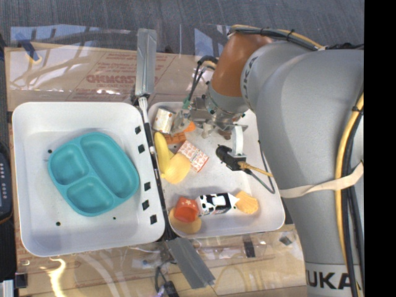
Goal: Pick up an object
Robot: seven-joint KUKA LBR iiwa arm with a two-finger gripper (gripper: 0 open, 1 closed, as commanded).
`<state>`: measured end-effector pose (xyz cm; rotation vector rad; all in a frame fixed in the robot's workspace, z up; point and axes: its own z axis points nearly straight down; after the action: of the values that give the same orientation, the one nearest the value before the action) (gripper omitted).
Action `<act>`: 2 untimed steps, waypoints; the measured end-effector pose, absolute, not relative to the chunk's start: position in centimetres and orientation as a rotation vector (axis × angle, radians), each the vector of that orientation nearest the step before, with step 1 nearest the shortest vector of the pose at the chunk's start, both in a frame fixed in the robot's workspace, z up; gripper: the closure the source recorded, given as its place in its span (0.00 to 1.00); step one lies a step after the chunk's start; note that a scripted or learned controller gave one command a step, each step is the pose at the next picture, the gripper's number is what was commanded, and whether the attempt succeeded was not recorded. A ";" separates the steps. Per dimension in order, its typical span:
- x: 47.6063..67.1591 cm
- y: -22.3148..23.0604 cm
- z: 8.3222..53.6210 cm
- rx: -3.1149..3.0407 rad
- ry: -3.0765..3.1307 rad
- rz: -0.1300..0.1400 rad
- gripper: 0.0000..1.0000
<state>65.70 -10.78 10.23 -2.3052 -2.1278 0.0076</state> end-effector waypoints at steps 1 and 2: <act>65.8 -10.7 11.3 -2.302 -2.132 0.007 1.00; 65.7 -10.7 11.2 -2.301 -2.133 0.008 0.00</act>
<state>65.74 -10.74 11.24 -2.3013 -2.1325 0.0080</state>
